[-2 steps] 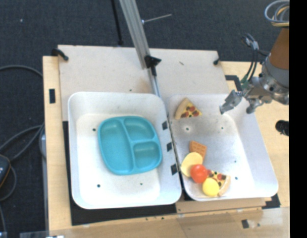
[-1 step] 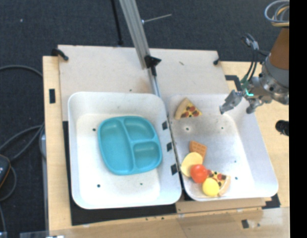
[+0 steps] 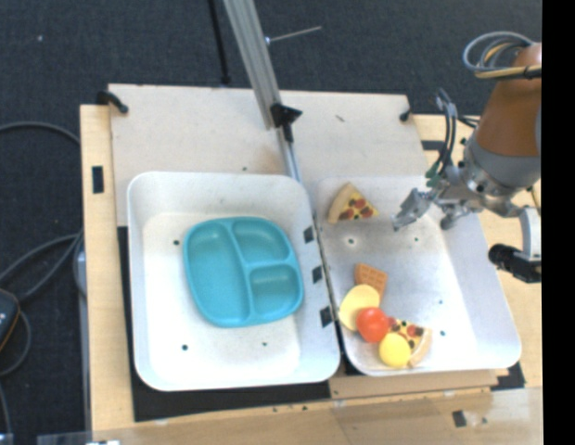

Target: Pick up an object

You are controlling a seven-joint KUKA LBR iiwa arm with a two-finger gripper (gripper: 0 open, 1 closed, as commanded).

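Note:
My gripper (image 3: 427,216) hovers over the upper part of the right bin (image 3: 473,286), open, with nothing between its fingers. A toy pizza slice (image 3: 350,204) lies just to its left, near the bin's top left corner. Lower in the same bin sit a square cracker (image 3: 370,277), a pale yellow disc (image 3: 358,305), a red tomato (image 3: 372,323), a yellow lemon (image 3: 395,351) and a second pizza slice (image 3: 416,335), crowded together at the bottom left.
The left bin (image 3: 158,341) holds a teal divided plate (image 3: 243,269). A metal post (image 3: 255,49) slants up from between the bins. The arm's orange band (image 3: 510,123) and cables stand at the right edge.

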